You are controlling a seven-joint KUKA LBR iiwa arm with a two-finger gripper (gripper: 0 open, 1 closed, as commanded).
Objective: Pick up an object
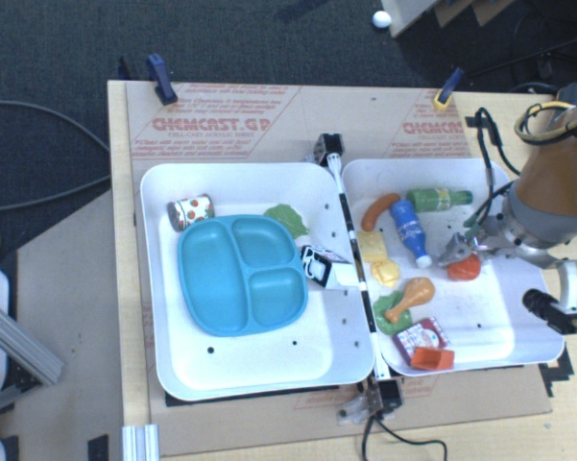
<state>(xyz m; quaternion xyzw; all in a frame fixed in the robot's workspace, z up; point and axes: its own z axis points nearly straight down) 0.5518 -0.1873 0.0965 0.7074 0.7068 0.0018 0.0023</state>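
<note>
Red and rounded, a small plastic tomato-like piece [465, 268] is seen in the right white bin [518, 346], just at five o'clock of the hand [458, 249]. Whether the hand is clenched or released cannot be told. A blue bottle [409, 231] lies at nine o'clock.

You see a blue divided plate [243, 272], a green bottle [440, 199], a blue bottle [409, 230] and a red tomato [465, 268] in white bins [269, 373].
</note>
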